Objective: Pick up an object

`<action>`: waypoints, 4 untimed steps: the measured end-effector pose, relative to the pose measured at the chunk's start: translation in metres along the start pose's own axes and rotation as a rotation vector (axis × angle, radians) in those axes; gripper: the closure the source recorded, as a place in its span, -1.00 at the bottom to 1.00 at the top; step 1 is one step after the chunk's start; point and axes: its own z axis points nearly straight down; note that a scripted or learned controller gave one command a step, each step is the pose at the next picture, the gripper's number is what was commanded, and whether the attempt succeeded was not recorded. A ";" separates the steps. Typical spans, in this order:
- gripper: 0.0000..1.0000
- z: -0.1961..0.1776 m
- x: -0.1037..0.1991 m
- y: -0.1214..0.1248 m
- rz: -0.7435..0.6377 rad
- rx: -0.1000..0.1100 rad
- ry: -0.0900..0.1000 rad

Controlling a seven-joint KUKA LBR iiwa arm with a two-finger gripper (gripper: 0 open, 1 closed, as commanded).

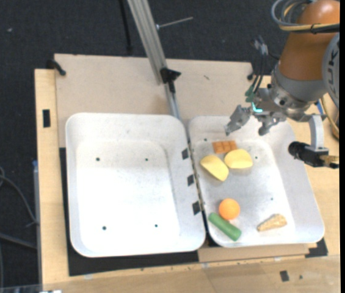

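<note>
No text, label, brand, number or sign could be read anywhere in the camera view.
</note>
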 end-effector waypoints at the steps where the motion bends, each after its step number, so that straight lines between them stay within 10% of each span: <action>1: -1.00 -0.002 0.000 0.001 0.000 -0.005 0.000; 4: -1.00 0.144 -0.022 0.005 0.005 0.000 -0.003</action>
